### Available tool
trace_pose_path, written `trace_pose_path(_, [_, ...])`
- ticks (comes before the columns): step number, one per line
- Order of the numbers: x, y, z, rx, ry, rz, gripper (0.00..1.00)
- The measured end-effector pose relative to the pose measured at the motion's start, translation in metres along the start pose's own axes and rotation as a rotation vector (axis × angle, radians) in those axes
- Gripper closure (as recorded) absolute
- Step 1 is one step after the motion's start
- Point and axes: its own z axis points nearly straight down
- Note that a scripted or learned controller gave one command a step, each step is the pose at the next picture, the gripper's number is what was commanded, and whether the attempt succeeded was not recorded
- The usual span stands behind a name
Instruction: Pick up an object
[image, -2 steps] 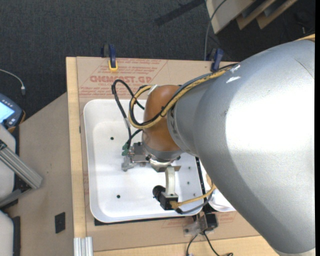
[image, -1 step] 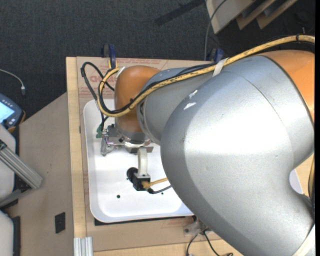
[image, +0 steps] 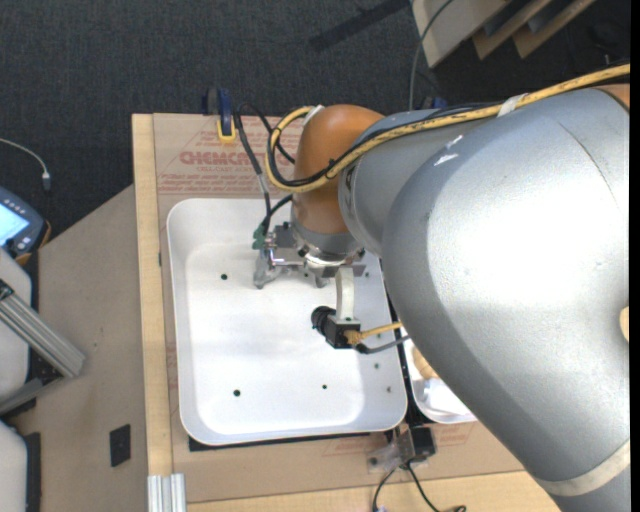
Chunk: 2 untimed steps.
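The tool (image: 268, 268) hangs low over the left white bin (image: 200, 330); whether it grips anything cannot be told.

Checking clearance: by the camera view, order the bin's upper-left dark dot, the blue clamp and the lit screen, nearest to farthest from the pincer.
1. Dark dot, just left of the pincer.
2. Blue clamp, farther back.
3. Lit screen, at the view's far left edge.

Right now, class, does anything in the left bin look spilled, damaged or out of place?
Nothing stands out. The left bin sits flat and unbroken, with just a few small dark dots on its floor. The gripper hangs low over its far side, and the grey arm covers most of the right bin.
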Motion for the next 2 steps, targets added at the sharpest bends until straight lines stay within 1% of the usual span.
trace_pose_path(1, [0.079, -0.009, -0.016, 0.001, 0.005, -0.014, 0.00])
trace_pose_path(2, [-0.019, 0.033, 0.001, 0.000, -0.001, 0.001, 0.00])
